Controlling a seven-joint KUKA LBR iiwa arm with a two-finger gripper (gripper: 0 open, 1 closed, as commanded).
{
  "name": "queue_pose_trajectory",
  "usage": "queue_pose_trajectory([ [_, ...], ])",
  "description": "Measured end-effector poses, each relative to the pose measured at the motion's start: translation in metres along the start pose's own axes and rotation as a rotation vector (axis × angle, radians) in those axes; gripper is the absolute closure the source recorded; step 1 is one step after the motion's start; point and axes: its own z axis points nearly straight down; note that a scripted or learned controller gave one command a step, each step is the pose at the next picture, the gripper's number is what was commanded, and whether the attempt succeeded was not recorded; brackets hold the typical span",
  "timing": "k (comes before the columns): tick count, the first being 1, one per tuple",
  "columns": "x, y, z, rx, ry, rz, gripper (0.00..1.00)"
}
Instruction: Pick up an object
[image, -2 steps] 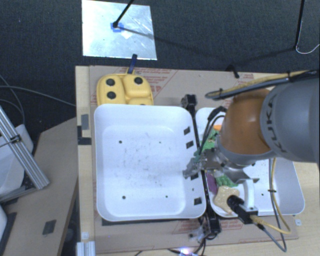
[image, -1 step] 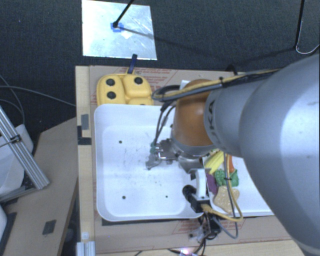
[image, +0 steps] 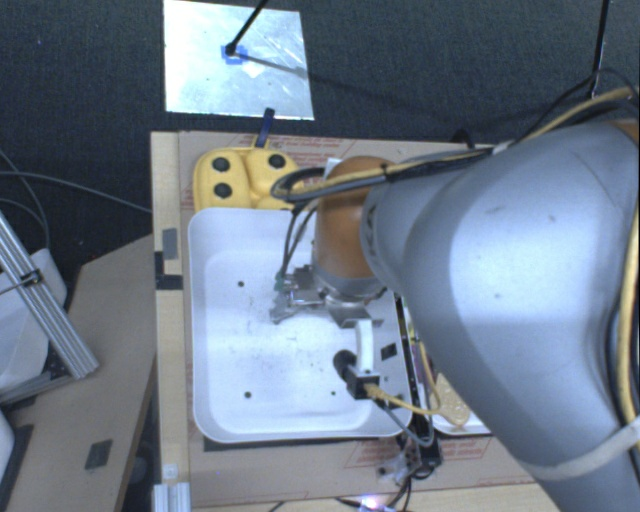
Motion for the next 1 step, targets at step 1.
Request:
queue_pose_trajectory([
  [1, 0.01, 0.059, -0.004, -0.004, 0.0, 0.001, 0.0],
])
